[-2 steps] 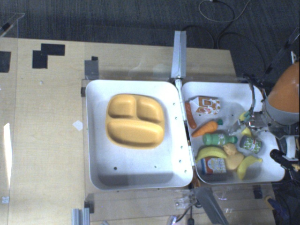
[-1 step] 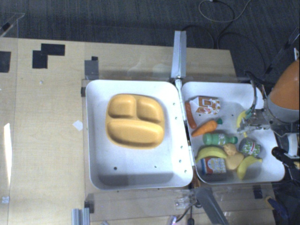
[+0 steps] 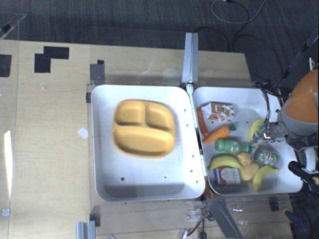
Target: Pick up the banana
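Note:
Three banana-like fruits lie in the right bin [image 3: 249, 93]. A yellow-green banana [image 3: 223, 161] curves over a small can at the front. A yellow banana [image 3: 262, 176] rests near the front right corner. A short yellow banana [image 3: 255, 128] lies by the right wall, just left of my gripper [image 3: 268, 133]. The gripper hangs low over the bin's right side, under the grey wrist and orange band [image 3: 305, 101]. Nothing shows as held in it.
The right bin also holds an orange carrot [image 3: 218, 133], a green bottle [image 3: 232, 146], a snack packet [image 3: 220, 112], a labelled can [image 3: 227, 176], a green tub [image 3: 265, 157] and a tan lump [image 3: 247, 166]. A yellow sectioned plate [image 3: 144, 127] lies in the left bin [image 3: 104, 148].

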`<state>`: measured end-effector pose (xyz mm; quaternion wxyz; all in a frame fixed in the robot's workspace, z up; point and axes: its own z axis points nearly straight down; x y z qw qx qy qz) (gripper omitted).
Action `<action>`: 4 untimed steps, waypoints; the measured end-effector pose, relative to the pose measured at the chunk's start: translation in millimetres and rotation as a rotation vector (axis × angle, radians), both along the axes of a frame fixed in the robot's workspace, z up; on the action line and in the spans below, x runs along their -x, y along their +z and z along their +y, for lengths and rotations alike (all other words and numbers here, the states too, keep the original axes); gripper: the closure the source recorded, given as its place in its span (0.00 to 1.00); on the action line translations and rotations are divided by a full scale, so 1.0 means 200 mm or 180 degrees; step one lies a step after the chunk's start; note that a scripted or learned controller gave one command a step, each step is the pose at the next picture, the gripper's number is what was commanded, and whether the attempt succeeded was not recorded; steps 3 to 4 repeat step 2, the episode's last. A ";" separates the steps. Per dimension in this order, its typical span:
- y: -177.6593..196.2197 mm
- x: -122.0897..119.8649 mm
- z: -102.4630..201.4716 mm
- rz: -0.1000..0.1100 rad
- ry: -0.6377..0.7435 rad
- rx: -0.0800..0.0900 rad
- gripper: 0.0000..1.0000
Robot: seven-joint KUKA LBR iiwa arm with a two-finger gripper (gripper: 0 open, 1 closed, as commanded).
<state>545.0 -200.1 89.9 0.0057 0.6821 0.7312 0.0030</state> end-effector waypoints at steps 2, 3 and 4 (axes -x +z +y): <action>0.82 -0.44 1.05 0.0024 -0.0905 -0.0017 1.00; 0.82 -0.44 1.05 0.0024 -0.0905 -0.0017 1.00; 0.82 -0.44 1.05 0.0024 -0.0905 -0.0017 1.00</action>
